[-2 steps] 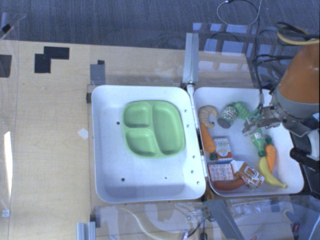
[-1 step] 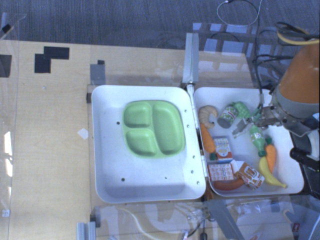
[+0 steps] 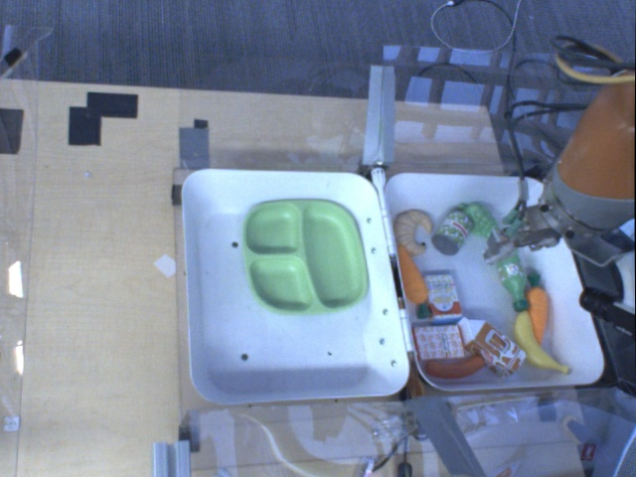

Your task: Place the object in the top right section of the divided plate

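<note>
The green divided plate (image 3: 303, 256) lies in the left bin (image 3: 214, 296); its three sections hold nothing. My gripper (image 3: 507, 238) hangs over the right bin (image 3: 586, 361), near its back right part, below the arm's orange band. It stands open with nothing between its fingers. A green can (image 3: 455, 229) lies just to its left, and a green leafy toy (image 3: 515, 282) lies just under it, toward the front.
The right bin is crowded with toy food: a croissant (image 3: 412, 229), a carrot (image 3: 410, 278) by the left wall, a juice carton (image 3: 442, 294), a red and white box (image 3: 439, 341), a sausage (image 3: 455, 368), a snack packet (image 3: 497, 351), a banana (image 3: 537, 344), and another carrot (image 3: 538, 311).
</note>
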Robot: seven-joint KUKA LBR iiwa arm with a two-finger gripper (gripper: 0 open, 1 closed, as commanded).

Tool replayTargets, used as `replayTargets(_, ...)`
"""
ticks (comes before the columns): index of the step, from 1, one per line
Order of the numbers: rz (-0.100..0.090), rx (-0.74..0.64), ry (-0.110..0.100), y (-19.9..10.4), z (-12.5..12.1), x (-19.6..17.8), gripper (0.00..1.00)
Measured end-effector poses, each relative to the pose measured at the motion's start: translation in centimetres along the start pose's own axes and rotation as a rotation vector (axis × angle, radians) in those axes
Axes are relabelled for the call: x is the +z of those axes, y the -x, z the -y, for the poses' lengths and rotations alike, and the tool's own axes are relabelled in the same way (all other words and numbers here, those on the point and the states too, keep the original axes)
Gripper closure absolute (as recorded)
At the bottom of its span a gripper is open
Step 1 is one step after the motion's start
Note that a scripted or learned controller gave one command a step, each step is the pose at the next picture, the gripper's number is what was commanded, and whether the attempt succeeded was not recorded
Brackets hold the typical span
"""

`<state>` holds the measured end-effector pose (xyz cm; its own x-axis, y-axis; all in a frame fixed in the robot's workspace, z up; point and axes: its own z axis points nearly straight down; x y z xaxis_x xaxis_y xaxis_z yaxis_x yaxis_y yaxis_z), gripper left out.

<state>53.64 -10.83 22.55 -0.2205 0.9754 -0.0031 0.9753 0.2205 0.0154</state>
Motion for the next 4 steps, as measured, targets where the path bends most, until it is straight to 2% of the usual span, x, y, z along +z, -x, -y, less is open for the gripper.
replayTargets(1,0.000,0.000,0.000,0.0,0.0,0.0,0.00)
replayTargets(2,0.001,-0.006,0.005,-0.1,-0.2,-1.1,1.00)
replayTargets(3,0.001,-0.006,0.005,-0.1,-0.2,-1.1,0.00)
replayTargets(4,0.002,-0.012,0.010,-0.1,-0.4,-2.2,1.00)
